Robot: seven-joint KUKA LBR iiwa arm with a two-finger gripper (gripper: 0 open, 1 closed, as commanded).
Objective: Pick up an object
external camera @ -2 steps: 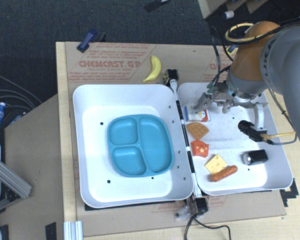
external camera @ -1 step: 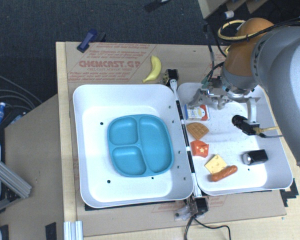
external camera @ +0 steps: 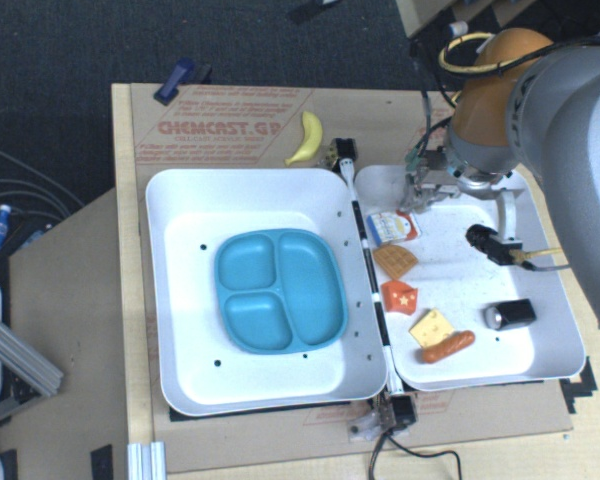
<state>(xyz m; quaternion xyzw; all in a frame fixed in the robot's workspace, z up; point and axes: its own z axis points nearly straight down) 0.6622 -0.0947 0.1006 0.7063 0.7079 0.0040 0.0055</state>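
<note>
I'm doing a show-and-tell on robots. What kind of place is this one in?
Probably a robot lab or test room, not a kitchen. The grey arm reaches over two white bins on a workbench, the food, like the banana, looks like toys, and loose cables lie on the floor.

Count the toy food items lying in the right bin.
5, along the right bin's left side: a packet at the top, a cracker, a red piece, a cheese wedge, a sausage. The arm may hide more.
</note>
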